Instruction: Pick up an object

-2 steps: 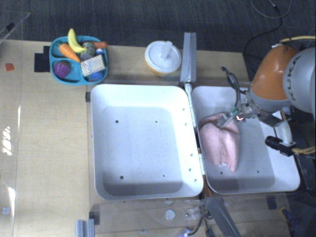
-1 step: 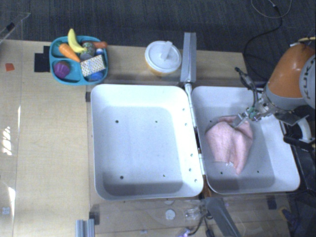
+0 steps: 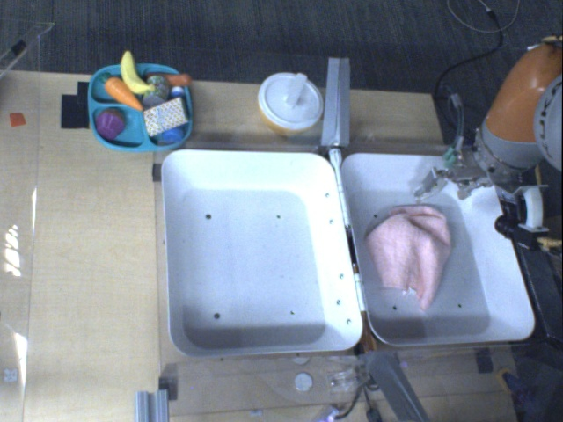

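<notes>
One pink cloth [image 3: 410, 251] — two bins [image 3: 251, 170].

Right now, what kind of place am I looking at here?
Probably a robotics lab bench set up for grasping trials: a robot arm reaches over two white bins, a pink cloth lies in the right one, and a blue tray of toy food sits behind.

pale wooden bench [image 3: 79, 262], dark carpet floor [image 3: 264, 16]

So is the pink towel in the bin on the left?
No, the pink towel lies crumpled in the right bin, just below the gripper, not in the left bin.
</notes>
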